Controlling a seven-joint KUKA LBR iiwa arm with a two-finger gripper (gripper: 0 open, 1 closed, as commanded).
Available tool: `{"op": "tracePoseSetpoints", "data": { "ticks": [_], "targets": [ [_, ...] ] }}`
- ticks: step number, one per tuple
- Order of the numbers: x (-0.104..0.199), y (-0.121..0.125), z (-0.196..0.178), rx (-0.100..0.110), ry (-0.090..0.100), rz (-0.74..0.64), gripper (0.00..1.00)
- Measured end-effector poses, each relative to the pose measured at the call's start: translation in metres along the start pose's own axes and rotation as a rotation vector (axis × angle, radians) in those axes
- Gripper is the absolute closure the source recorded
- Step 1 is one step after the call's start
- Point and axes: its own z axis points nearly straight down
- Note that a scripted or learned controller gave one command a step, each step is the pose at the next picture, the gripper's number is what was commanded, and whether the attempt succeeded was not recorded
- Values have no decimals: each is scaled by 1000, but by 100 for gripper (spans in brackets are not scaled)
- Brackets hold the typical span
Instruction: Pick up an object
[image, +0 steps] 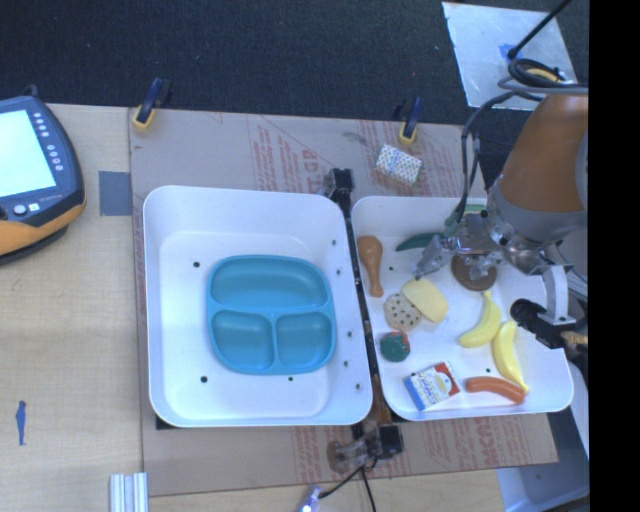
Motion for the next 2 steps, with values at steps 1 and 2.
{"op": "tracePoseSetpoints", "data": {
  "ticks": [1,2],
  "targets": [
    [-28,-10,97,-5,1,1,0],
    [-2,71,97,-6,1,2,0]
  ]
}}
